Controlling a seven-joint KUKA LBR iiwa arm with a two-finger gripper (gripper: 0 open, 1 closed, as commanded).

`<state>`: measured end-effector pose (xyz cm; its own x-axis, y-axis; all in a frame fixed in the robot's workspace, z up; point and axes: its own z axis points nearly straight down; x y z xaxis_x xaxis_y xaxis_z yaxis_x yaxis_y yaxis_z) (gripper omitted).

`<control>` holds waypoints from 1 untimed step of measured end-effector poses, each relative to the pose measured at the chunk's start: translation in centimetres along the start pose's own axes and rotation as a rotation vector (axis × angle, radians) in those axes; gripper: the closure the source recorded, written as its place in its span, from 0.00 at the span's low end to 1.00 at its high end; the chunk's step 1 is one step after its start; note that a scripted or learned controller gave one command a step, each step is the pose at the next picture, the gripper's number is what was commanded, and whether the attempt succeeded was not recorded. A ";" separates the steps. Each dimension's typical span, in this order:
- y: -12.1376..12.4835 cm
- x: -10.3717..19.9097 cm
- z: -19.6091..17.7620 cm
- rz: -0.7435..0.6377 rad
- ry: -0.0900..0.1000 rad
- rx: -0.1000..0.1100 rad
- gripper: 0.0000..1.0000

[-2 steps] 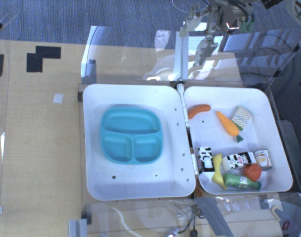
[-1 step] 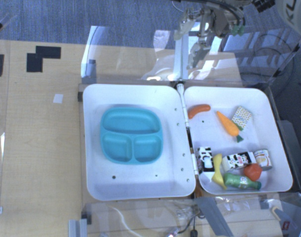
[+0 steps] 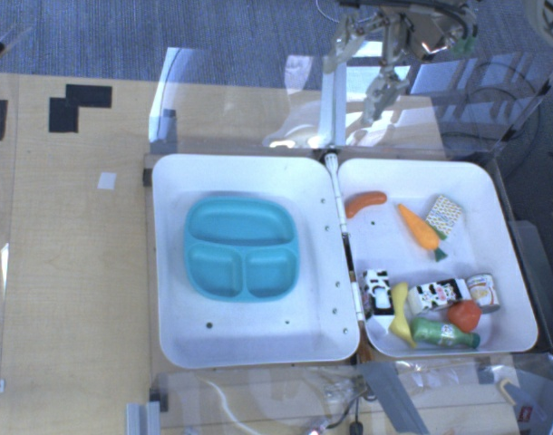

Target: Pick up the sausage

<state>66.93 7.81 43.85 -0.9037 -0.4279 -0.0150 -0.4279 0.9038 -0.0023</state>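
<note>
So the sausage (image 3: pixel 365 203) lies near the right bin's (image 3: pixel 494 188) upper-left corner, long axis roughly left-right, below the tool (image 3: pixel 367 84), whose fingers look spread, holding nothing.

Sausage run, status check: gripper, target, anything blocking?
Gripper high beyond the bins' far edge, fingers apart, holding nothing. Sausage lying loose in right bin, far left corner. Carrot nearby, apart from it; approach from above open.

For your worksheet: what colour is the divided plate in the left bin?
Turquoise blue plate, seen clearly in the camera view.
</note>
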 end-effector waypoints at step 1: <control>-0.9 0.4 0.0 -0.248 0.000 -0.001 0.00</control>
<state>66.95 6.80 43.82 -0.7708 -0.6369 -0.0139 -0.6369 0.7709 -0.0054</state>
